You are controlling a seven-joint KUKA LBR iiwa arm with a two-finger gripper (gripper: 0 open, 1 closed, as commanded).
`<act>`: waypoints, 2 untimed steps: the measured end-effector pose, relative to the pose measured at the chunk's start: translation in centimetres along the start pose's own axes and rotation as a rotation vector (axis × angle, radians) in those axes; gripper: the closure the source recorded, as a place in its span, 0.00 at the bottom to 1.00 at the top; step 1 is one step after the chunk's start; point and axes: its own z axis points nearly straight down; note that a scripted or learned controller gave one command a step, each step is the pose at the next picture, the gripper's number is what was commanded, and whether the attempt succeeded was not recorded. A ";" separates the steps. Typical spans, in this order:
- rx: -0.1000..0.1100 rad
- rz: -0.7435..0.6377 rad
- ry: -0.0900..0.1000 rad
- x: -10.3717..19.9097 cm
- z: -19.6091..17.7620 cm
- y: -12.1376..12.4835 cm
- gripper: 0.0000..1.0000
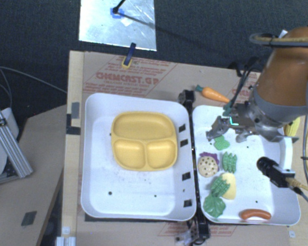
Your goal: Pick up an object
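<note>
1. Aluminium frame rail (6, 145): far left, beside the bench.
2. Silvery foil square (119, 15): on the dark ground beyond the bench's far edge.
3. Blue-and-yellow clip (129, 55): just below the foil, on the far edge of the cardboard.
4. Brown cardboard sheet with red lettering (141, 77): flat under both bins.
5. Left shallow white bin (101, 190): holds item 6.
6. Yellow plastic three-compartment plate (144, 141): flat in the left bin, towards its far half.
7. Orange toy carrot with green top (212, 94): outside the bins, on the cardboard just beyond the right bin's far-left corner.
8. Round speckled beige toy cookie (208, 165): by the right bin's left wall, with a purple scrap at its far edge.
9. Flat dark-green toy leaf (214, 206): near-left corner of the right bin.
10. Small green leafy toy piece (221, 143): just in front of one gripper finger; contact cannot be judged.
11. Yellow-and-green toy corn cob (224, 186): touching the flat leaf.
12. Two-finger gripper (229, 135): over the right bin's far part, with grey fingers spread apart and nothing between them.
13. Green ridged toy pod (229, 162): just beside the cookie.
14. Orange-red toy sausage (255, 214): by the near rim, apart from the rest.
15. Right shallow white bin (275, 201): holds items 8–11, 13 and 14.
16. Grey arm with orange band (297, 51): reaching in from the right.
</note>
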 end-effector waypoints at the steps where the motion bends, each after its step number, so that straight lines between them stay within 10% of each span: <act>1: 0.003 -0.003 0.003 5.7 -1.3 -4.2 0.00; 2: 0.010 0.010 -0.002 1.7 6.6 -1.8 0.00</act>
